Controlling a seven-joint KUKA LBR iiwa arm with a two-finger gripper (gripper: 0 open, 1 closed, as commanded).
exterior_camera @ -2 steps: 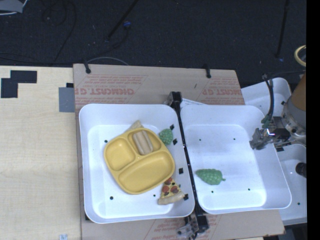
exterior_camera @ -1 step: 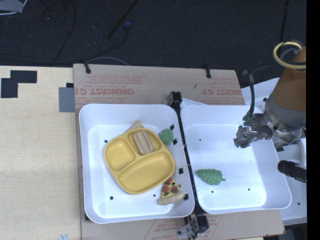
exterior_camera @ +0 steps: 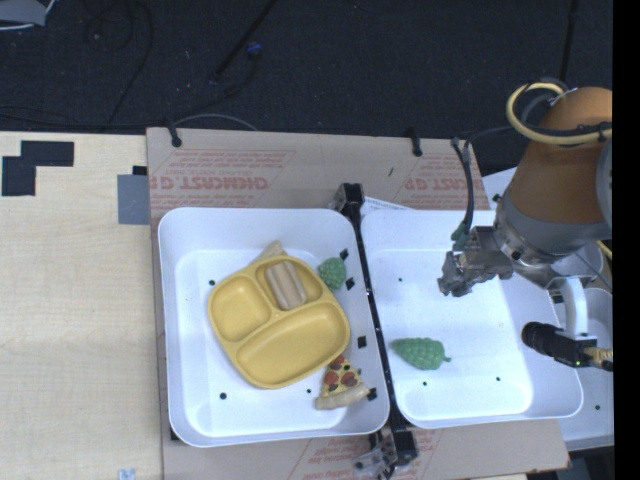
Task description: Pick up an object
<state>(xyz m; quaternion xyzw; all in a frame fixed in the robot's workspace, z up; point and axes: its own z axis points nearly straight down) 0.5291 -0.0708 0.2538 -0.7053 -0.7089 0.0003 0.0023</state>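
One obvious candidate for the pick: green grape bunch [exterior_camera: 418, 352], lying alone on floor of right bin [exterior_camera: 500, 393], near its front-left, well apart from walls. It's small, lumpy, oval, dull green w/ a little stem end pointing right; looks like toy plastic, so prob. light & a bit slippery on the bumps. Gripper [exterior_camera: 455, 278] hangs over same bin, up & to the right of the grapes, not touching them, nothing seen between its tips; whether tips are apart or together I can't tell, too dark & small. To do this step well, I'd judge: centre over the bunch, turn wrist so the close goes across the short width, drop low enough to get past the widest part, then lift straight. Further out, left bin [exterior_camera: 180, 268] holds yellow divided plate [exterior_camera: 275, 343] w/ a tan bread-like piece [exterior_camera: 285, 283] in one compartment, a broccoli bit [exterior_camera: 332, 271] just beside plate's right edge, pizza slice [exterior_camera: 342, 384] at its front-right. Those are crowded, harder picks.
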